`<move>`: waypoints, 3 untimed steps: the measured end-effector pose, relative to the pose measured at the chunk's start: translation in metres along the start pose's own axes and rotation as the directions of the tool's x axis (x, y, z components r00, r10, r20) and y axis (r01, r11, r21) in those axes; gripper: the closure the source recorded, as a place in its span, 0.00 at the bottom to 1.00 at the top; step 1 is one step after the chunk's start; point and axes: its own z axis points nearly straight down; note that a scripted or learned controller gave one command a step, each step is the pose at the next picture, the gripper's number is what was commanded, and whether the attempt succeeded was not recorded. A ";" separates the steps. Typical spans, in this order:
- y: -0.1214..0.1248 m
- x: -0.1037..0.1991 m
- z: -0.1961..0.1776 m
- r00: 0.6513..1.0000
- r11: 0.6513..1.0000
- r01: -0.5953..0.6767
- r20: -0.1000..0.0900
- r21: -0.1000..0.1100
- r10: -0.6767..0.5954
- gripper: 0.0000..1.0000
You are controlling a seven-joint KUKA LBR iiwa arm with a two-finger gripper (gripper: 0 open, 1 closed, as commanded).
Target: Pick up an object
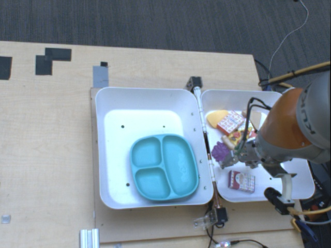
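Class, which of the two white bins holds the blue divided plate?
The left bin holds the blue three-compartment plate; the right bin holds small items under the arm.

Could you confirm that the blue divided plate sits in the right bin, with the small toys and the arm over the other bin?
Not quite: the camera view shows the plate in the left bin. The toys and the arm are at the right bin, so they are indeed in the other bin.
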 end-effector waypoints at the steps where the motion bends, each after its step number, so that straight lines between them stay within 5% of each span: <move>1: 0.002 0.001 -0.011 1.000 1.000 0.004 -0.001 -0.003 -0.004 1.00; 2: 0.002 0.001 -0.010 1.000 1.000 0.003 -0.001 -0.003 -0.003 0.00; 3: -0.002 0.002 0.012 1.000 1.000 -0.002 -0.003 0.008 0.002 0.00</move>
